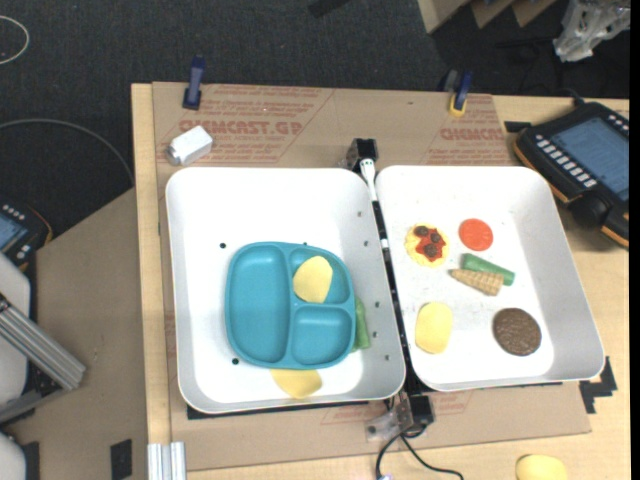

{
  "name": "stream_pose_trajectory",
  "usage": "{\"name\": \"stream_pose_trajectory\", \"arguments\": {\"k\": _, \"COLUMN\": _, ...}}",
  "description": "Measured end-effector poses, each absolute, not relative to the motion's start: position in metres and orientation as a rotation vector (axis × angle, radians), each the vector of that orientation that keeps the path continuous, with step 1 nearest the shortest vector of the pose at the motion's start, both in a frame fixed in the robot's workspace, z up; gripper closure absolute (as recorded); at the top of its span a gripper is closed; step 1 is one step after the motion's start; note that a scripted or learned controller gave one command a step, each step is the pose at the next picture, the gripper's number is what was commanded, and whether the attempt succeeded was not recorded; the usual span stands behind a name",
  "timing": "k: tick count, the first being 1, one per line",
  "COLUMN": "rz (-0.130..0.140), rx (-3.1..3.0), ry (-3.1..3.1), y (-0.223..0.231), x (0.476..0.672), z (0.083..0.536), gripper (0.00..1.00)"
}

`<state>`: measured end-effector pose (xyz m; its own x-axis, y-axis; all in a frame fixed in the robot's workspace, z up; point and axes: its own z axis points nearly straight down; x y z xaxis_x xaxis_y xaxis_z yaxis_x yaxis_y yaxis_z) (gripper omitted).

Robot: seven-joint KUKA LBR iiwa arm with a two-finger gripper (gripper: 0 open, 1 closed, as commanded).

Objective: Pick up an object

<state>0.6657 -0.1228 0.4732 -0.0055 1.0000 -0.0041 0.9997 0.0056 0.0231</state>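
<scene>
Bench: brown board (300,118) over a dark floor, printed in faded red with "CHEMCAST" and further letters too faint to read; the print repeated to the right, unreadable.

Reference item: teal divided tray (262,303), lying in the left bin (190,268).
- Yellow piece (313,279): in the tray's upper right compartment.
- Green piece (361,326): against the tray's right edge, mostly hidden.
- Yellow lump (297,380): just below the tray, partly tucked under its rim.

Right of the tray, in the right bin (560,258), all candidates for picking:
- round yellow disc with red and dark spots (428,245);
- red disc (476,234);
- tan cone with green end (482,276);
- yellow blob (433,328);
- brown disc (517,331).

Above the tray: white block (190,145), blue clamp (194,83).
Far right of the tray: dark keypad handset (585,158), key legends illegible.
Far upper right of the tray: gripper (590,16), pale, blurred, cut off by the frame; its state could not be told.
</scene>
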Motion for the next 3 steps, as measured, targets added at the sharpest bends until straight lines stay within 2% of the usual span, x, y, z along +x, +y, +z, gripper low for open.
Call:
{"name": "stream_pose_trajectory", "arguments": {"k": 1, "rz": -0.004, "rx": 2.224, "ry": 2.231, "y": -0.08, "x": 0.547, "z": 0.418, "gripper": 1.0}}
{"name": "stream_pose_trajectory", "arguments": {"k": 2, "rz": 0.019, "rx": 2.206, "ry": 2.222, "y": -0.029, "x": 0.521, "z": 0.543, "gripper": 1.0}}
{"name": "stream_pose_trajectory", "arguments": {"k": 3, "rz": -0.012, "rx": 2.226, "ry": 2.229, "y": -0.008, "x": 0.477, "z": 0.441, "gripper": 1.0}}
